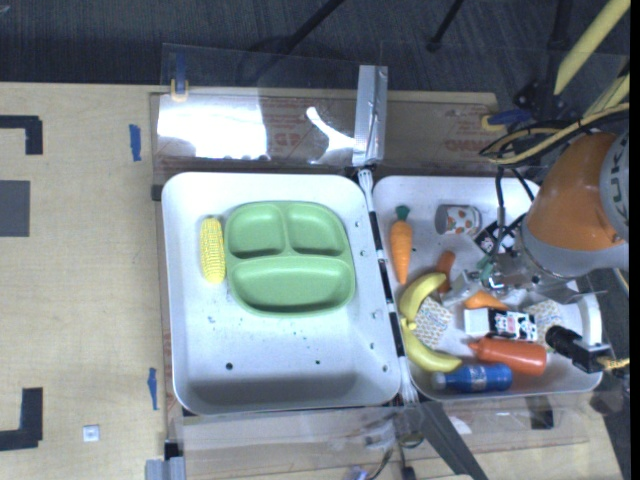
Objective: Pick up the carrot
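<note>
Approach step. Carrot point(400, 246) lay upright at right bin point(590, 383) left wall, untouched. Gripper point(497, 276) sat over clutter beside banana point(418, 320); jaws state unclear. Next: shift left, descend on carrot.

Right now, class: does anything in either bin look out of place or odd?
The corn cob lies on the left bin's floor beside the green divided plate, not on it. The right bin's items are heaped together; the carrot lies apart.
</note>
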### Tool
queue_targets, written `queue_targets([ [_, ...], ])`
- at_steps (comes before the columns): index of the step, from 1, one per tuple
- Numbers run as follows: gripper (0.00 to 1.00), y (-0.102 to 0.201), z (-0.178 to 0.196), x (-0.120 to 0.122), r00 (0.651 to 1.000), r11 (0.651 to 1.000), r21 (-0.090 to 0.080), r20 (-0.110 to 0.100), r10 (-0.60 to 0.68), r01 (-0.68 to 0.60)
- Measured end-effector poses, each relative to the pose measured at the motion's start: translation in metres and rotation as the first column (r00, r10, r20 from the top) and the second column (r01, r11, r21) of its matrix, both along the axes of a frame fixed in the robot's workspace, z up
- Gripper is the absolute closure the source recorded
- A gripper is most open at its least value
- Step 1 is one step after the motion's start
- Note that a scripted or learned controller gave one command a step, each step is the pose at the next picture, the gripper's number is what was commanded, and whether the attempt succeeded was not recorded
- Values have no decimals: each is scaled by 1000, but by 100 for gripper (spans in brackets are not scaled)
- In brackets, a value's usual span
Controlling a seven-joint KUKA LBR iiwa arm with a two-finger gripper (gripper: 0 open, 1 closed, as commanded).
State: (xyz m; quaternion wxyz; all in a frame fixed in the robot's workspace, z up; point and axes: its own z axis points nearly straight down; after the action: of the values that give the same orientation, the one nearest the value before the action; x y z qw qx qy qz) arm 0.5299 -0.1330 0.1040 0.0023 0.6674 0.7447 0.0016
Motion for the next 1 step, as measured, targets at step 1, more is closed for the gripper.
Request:
queue_targets([
  [1,100,-1,9,0,1000,1000,-1,2,-2,2],
])
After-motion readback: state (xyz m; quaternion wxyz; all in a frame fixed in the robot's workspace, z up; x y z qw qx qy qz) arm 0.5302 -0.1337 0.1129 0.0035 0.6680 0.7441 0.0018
